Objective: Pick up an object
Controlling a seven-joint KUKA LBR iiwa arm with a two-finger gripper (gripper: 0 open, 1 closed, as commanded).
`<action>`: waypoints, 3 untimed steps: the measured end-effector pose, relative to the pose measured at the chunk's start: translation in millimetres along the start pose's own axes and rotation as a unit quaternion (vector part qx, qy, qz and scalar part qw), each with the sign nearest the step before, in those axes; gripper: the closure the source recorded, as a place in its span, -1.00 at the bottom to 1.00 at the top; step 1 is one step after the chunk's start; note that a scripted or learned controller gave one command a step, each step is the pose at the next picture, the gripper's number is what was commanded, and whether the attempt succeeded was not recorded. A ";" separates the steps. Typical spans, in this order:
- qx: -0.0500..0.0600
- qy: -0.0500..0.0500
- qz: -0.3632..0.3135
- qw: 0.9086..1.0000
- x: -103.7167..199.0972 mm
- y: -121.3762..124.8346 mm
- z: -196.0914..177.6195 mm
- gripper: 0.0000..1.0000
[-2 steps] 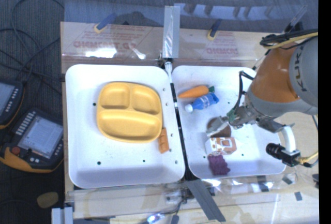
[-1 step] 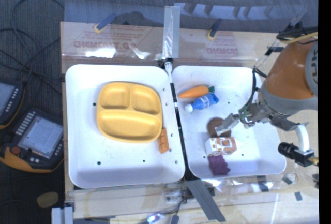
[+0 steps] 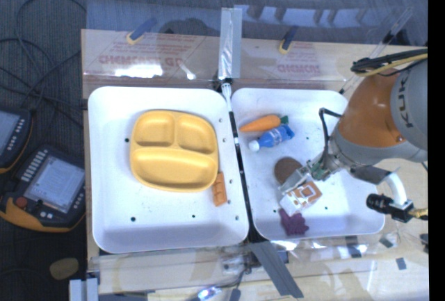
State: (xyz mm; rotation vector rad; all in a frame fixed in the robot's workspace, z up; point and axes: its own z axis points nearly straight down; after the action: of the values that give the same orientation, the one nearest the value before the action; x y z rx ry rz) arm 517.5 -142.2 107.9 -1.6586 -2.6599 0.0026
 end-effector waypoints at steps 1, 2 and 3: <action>0.002 0.003 0.000 1.000 0.9 -0.4 -5.1 1.00; 0.000 0.000 -0.033 0.999 4.9 -26.9 -66.7 1.00; 0.002 -0.001 0.173 0.985 5.2 2.7 -120.2 1.00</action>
State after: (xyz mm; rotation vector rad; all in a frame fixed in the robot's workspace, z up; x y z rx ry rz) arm 518.5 -136.6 228.1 -2.0937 -2.3342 0.0111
